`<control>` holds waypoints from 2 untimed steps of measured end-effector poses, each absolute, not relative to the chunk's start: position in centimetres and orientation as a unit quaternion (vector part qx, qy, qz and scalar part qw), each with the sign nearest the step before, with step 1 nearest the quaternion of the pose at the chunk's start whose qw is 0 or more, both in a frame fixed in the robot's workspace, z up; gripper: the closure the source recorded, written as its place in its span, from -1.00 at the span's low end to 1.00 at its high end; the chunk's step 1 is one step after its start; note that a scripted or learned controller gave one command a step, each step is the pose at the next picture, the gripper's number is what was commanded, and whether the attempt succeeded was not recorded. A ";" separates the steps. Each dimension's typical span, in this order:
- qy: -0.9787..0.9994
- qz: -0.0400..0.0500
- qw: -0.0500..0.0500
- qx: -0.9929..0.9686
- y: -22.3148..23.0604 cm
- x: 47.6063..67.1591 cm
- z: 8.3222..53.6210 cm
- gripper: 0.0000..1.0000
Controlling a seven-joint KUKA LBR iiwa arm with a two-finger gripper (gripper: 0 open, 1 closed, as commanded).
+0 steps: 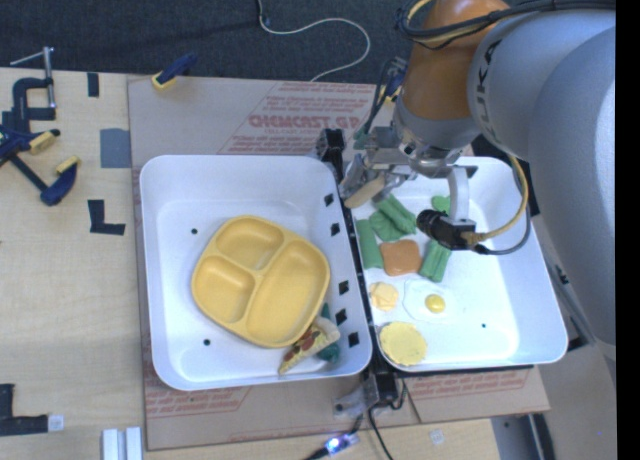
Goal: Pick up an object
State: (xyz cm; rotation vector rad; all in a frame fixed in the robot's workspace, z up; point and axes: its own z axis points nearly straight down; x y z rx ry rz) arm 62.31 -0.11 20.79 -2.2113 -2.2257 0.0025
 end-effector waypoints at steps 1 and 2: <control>-0.709 0.001 0.002 -0.705 4.5 60.3 20.9 1.00; -0.708 0.001 0.002 -0.706 5.3 58.5 22.1 1.00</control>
